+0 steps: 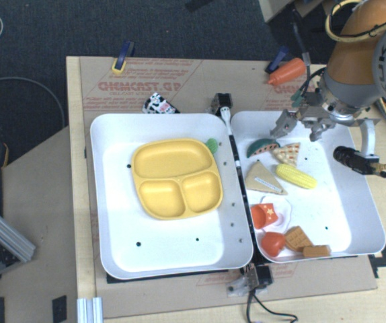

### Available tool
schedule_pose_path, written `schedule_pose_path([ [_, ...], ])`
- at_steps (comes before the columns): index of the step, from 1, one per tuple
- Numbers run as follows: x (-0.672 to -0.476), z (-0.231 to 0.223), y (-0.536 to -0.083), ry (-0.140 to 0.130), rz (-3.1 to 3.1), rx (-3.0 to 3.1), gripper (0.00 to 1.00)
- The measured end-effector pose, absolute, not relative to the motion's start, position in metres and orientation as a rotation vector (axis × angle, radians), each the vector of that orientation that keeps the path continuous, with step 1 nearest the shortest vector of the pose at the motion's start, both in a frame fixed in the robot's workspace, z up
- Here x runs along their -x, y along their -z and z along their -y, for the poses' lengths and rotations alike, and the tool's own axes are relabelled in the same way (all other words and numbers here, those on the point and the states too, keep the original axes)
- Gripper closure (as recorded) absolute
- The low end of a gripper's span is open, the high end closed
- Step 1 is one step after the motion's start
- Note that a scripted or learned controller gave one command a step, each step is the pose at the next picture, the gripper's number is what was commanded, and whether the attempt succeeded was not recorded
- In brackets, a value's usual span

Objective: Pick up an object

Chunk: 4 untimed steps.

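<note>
My gripper (299, 128) hangs over the far part of the right bin (354, 200), fingers spread open with nothing between them. Just below it lie a dark green piece (263, 147) and a small pizza slice (288, 153). Nearer the front are a yellow corn cob (296, 176), a pale sandwich wedge (263, 179), a red pepper piece (265, 214), a tomato (272, 243) and two brown biscuits (298, 237), (316, 251).
The left bin (112, 207) holds a yellow divided plate (176, 177), with a small green item (211, 145) at its far right corner. An orange clamp (287, 71) and a blue-yellow clamp (121, 58) sit at the bench's back edge. A black cable fitting (354, 160) overhangs the right bin.
</note>
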State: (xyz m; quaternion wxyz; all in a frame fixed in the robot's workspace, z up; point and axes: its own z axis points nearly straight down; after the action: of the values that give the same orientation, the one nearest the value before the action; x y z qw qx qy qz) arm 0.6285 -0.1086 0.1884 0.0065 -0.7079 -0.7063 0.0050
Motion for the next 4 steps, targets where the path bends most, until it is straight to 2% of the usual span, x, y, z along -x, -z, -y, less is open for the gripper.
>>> schedule_pose_path([
  [1, -0.632, 0.108, -0.198, 0.0, 2.221, 2.221, 0.0],
  [2, -0.63, 0.105, -0.134, -0.006, 2.217, 2.217, 0.0],
  [3, -0.631, 0.105, -0.085, -0.001, 2.223, 2.222, 0.0],
  [4, -0.634, 0.107, -0.102, 0.007, 2.232, 2.233, 1.0],
])
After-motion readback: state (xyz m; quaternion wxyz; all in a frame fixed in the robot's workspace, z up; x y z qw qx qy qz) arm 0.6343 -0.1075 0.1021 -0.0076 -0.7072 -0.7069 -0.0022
